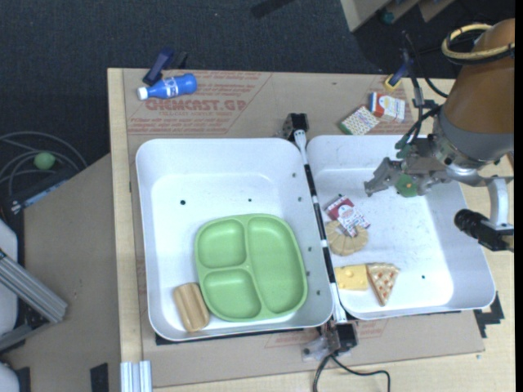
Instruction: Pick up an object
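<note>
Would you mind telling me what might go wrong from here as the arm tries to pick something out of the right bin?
1. The claw sits near the right bin's far wall with a green object beside it, apart from the other items, so closing here may catch nothing.
2. The red-and-white packet and cookie touch, and the cheese wedge and pizza slice touch; a grasp may drag a neighbour.

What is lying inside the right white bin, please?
In the right bin: a red-and-white packet, a round cookie, a yellow cheese piece, a pizza slice. The gripper hangs over its far part, covering the floor beneath.
</note>
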`<state>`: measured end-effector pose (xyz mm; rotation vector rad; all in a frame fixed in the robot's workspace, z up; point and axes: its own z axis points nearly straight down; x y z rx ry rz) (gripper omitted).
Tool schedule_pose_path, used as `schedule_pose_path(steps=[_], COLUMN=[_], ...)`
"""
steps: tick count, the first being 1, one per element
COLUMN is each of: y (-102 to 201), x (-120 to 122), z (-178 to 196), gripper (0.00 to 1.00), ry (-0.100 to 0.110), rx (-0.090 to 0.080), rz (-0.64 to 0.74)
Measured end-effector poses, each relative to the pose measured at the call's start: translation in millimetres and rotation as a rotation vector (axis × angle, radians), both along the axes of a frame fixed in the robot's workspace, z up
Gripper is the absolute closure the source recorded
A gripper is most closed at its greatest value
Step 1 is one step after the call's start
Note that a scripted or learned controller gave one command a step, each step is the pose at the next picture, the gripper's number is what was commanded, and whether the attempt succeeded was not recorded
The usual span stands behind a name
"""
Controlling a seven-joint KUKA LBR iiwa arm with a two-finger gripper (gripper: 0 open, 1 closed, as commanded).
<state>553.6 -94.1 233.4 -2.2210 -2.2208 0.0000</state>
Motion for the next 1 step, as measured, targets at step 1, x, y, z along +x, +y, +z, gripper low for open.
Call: schedule_pose_path(steps=[1], y=[28.8], x=[112.8], z=[-49.4], gripper=[0.0], ry=[0.0], rx=[0.0], rz=[0.001])
